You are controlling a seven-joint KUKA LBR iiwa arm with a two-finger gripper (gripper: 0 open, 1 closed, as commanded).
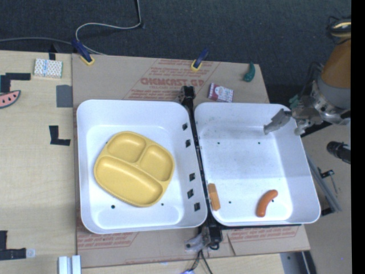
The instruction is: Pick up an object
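An orange-brown sausage [266, 202] lies in the right bin [245, 153] near its front right corner. A small tan-orange stick-shaped piece [214, 197] lies at that bin's front left, against the divider. A yellow divided plate [134, 167] lies in the left bin [91, 153]. My gripper [287, 123] hangs over the right bin's back right corner, far from the sausage. Its two fingers stand apart, open, with nothing between them.
The bins sit on a cardboard sheet [165, 79] held by blue-and-yellow clamps [84, 51]. Behind the bins lie a small red-and-white packet [219, 92] and a green object [250, 72]. A cable [108, 24] loops across the dark floor at the back.
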